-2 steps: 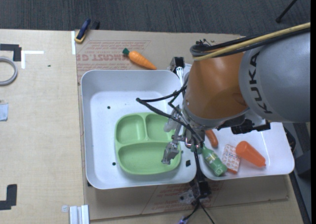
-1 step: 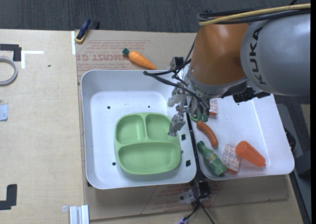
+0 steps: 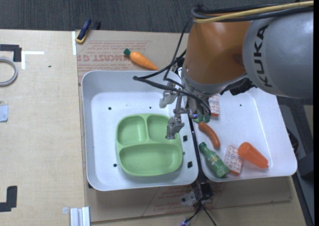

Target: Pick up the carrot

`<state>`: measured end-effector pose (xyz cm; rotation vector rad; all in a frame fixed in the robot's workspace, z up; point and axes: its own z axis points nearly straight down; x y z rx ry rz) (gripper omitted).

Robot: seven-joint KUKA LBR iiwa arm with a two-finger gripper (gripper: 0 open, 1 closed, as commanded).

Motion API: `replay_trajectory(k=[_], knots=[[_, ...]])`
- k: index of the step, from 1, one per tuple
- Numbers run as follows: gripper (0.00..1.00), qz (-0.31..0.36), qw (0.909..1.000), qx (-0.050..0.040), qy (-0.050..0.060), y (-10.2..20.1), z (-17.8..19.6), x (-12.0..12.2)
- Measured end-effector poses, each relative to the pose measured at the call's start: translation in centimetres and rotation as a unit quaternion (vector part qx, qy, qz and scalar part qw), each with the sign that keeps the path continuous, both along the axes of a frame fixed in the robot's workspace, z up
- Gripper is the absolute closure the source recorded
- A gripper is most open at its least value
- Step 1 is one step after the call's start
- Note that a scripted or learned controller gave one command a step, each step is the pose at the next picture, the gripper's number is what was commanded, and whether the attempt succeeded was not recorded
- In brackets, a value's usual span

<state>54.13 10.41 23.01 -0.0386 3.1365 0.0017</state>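
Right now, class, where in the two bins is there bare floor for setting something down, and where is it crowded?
Bare floor: in the left bin, the strip between its far wall and the green plate. The right bin's far right stretch is bare too. Crowded: near the divider, where the gripper, sausage, bottle, packet and orange cone cluster.

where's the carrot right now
The carrot lies outside both bins on the cardboard, just beyond the far rim of the left bin, up and left of the gripper.
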Motion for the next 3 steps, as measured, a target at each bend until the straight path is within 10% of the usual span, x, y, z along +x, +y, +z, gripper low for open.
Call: replay_trajectory(k=[3], knots=[[0.00,0.353,0.9355,-0.0007,0.000,12.0,-1.5,-4.6]])
